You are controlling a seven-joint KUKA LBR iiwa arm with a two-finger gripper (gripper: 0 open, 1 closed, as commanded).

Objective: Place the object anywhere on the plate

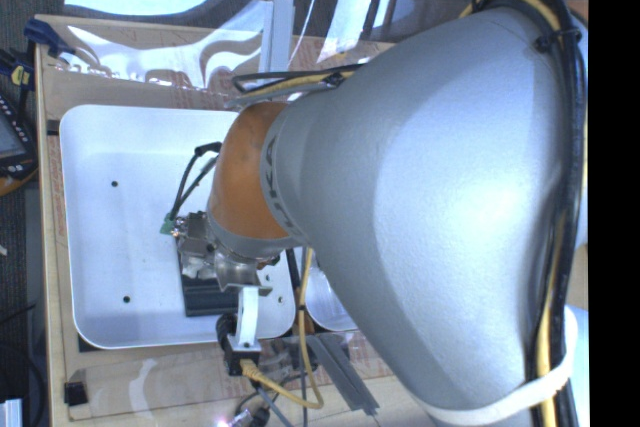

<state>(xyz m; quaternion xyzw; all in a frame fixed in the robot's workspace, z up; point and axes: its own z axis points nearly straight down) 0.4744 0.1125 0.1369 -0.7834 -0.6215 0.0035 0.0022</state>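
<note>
The grey arm point(430, 205) with its orange band point(245, 180) reaches from the right and covers most of the view. Its wrist and gripper body point(208, 275) hang over the near right part of the left white bin point(110, 215). The arm hides the gripper's tips and whatever lies under it. A small part of the right bin point(325, 307) peeks out beneath the arm. I cannot make out a plate or a loose object.
Black cables point(195, 170) loop off the wrist. A shiny foil-like strip point(160, 50) runs along the back of the wooden bench. Dark equipment point(12, 130) sits at the left edge. Metal brackets and wires point(290, 380) lie at the bench's front.
</note>
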